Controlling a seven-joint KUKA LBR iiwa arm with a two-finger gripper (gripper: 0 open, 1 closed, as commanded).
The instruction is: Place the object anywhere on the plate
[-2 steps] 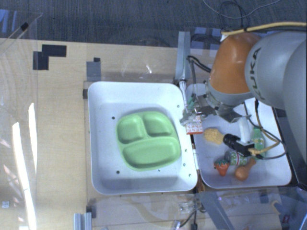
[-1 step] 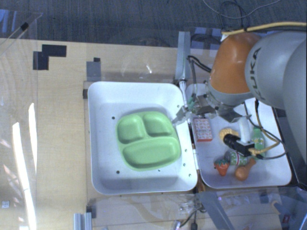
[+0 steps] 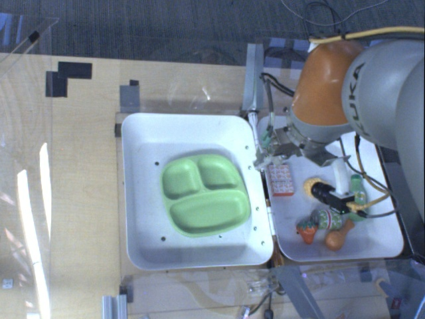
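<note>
Two white bins side by side on tabletop. Left bin (image 3: 143, 178): green three-compartment plate (image 3: 206, 195) near its centre. Right bin (image 3: 380, 242): red-and-white patterned packet (image 3: 281, 179) flat by left edge; orange carrot-like toy (image 3: 337, 236) and small red-green toy (image 3: 307, 232) near front edge. Claw (image 3: 264, 153) at rim between bins, just beside packet's far end; cannot tell whether apart or together.

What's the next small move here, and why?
Probably nudge the gripper slightly toward the pink packet lying right beside it in the right bin and descend. I see nothing in the gripper, and the green plate holds no object yet.
</note>
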